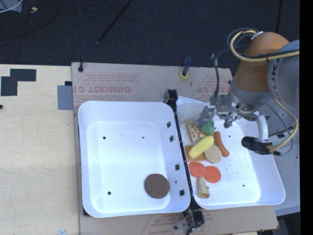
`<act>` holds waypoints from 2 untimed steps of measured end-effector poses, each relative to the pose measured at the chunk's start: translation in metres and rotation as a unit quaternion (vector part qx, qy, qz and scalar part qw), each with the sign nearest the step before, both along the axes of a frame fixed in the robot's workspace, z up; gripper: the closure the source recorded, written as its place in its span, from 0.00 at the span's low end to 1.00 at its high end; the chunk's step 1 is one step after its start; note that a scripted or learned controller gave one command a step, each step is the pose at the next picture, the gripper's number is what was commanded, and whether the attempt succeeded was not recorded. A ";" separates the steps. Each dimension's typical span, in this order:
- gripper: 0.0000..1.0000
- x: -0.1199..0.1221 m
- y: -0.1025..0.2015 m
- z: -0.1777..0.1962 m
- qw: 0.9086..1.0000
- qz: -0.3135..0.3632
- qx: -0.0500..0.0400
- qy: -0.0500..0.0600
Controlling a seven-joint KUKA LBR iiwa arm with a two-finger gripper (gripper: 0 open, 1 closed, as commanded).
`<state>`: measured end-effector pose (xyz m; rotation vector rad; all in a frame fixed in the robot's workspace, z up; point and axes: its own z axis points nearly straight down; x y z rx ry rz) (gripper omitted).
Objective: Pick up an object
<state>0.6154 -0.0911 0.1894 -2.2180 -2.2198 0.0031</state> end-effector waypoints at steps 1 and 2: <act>0.00 -0.027 -0.020 -0.106 1.000 -0.002 0.001 0.000; 1.00 -0.025 -0.021 -0.090 1.000 -0.003 0.001 -0.002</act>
